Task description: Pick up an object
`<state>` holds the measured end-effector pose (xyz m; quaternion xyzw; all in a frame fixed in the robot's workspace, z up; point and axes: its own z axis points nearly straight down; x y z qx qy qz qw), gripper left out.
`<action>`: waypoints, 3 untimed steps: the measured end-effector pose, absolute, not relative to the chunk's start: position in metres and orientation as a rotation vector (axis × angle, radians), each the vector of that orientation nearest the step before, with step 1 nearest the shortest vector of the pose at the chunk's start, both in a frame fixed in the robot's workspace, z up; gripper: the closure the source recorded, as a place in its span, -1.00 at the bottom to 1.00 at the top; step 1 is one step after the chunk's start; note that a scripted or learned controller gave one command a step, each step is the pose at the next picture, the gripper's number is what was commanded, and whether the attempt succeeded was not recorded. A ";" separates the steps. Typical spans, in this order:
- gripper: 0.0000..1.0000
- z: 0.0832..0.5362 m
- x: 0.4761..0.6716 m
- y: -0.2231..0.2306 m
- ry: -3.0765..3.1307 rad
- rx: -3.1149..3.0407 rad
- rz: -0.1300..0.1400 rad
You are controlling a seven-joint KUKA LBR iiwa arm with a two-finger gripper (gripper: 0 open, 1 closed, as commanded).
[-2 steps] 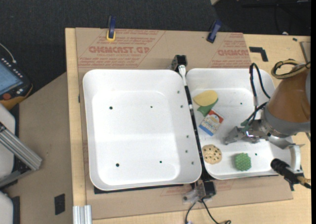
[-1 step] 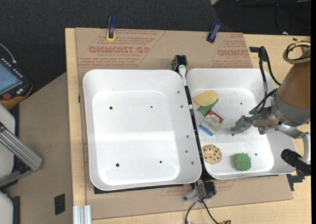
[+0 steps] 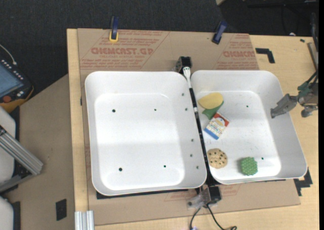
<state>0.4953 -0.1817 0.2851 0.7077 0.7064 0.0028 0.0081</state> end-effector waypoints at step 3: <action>1.00 0.289 0.503 -0.106 2.232 2.221 -0.005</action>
